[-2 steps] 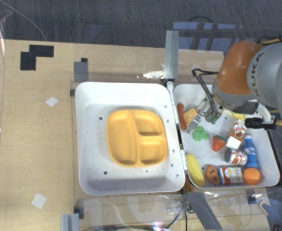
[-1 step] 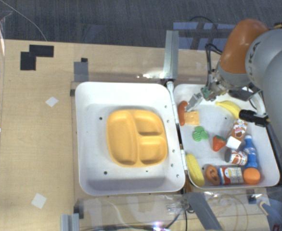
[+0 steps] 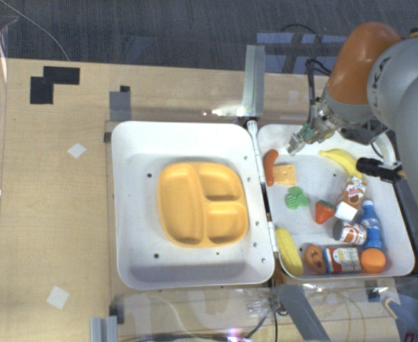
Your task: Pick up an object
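Gripper hangs over the far, twelve o'clock part of the right bin, reaching down from the grey arm with its orange band. Its small greenish tip sits above bare white floor with nothing between the fingers; whether they are spread or closed I cannot tell, since the tip is small and a little blurred.

Objects to pick from lie in that right bin. At about seven o'clock from the gripper, close by, is a red sausage along the bin's left wall, with a square of cheese touching it on the right. At three o'clock from the gripper lies a banana. Toward six o'clock is a green vegetable, and beside it a strawberry. At five o'clock a cluster of small bottles is bunched together, one of them blue. Along the near edge, from left to right, lie a corn cob, a bottle on its side and an orange.

Left bin, at nine o'clock from the gripper, holds a yellow divided tray near its middle.
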`<state>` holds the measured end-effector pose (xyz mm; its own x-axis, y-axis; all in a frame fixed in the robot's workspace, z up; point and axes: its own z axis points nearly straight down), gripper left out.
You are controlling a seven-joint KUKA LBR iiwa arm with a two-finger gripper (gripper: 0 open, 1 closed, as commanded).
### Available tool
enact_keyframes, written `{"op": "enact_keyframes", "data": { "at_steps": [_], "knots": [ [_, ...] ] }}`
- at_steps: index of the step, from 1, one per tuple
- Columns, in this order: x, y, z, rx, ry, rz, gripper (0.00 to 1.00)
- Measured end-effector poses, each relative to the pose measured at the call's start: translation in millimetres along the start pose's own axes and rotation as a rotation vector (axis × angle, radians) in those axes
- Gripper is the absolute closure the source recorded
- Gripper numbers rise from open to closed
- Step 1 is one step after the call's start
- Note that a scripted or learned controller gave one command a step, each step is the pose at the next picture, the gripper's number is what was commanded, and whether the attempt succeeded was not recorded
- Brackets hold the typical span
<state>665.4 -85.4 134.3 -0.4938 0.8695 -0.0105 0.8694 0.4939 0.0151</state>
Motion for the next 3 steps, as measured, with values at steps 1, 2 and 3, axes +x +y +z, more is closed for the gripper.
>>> {"op": "enact_keyframes", "data": {
  "at_steps": [1,2,3],
  "knots": [
    [0,0,1,0.001,0.001,0.000,0.00],
    [12,15,-55,0.003,0.004,-0.355,0.00],
    [23,0,-59,0.007,0.008,-0.225,0.00]
  ]
}}
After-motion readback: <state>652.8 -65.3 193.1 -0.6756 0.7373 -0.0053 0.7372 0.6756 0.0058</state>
